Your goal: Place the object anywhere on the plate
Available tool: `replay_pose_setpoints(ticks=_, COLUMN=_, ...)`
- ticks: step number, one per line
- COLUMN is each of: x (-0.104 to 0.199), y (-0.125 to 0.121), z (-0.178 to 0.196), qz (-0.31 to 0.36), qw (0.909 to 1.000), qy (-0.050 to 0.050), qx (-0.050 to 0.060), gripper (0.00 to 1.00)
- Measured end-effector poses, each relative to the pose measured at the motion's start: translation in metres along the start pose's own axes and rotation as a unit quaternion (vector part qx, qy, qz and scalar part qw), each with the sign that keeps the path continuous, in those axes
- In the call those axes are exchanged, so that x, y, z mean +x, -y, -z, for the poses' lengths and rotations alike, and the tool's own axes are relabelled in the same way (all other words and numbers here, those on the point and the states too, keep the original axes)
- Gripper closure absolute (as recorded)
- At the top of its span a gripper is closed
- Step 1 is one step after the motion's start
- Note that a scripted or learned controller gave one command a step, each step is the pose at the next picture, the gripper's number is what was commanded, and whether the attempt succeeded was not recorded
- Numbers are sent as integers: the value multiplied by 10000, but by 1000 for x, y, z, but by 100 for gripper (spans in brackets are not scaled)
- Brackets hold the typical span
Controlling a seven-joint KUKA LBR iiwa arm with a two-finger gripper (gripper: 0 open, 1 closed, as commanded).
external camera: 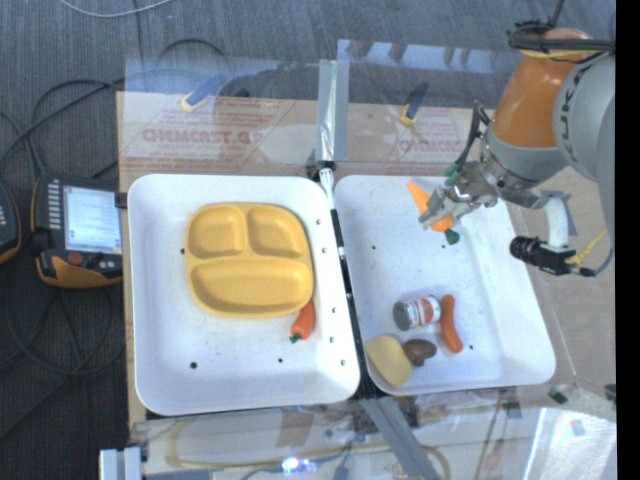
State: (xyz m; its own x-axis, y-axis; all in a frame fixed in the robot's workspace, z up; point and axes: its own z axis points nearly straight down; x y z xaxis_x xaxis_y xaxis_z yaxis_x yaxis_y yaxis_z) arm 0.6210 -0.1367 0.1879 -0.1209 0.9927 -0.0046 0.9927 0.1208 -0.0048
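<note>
Two bins stand side by side. Left bin: plate at centre; pepper just off its near right corner. Right bin: carrot at the far side, at the gripper. Near side: can, sausage just right of it, potato before it, lemon in the near left corner.

1. The carrot is orange with a green stem end and lies slantwise in the far part of the right bin, between the fingers of the gripper.
2. The plate is yellow, with three compartments; it sits flat in the left bin, toward its far side.
</note>
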Motion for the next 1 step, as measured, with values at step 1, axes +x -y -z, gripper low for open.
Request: replay_pose_setpoints(ticks=1, x=89, y=-22, z=-7, qz=-576, qw=9983, qy=-25, qx=5, gripper=100)
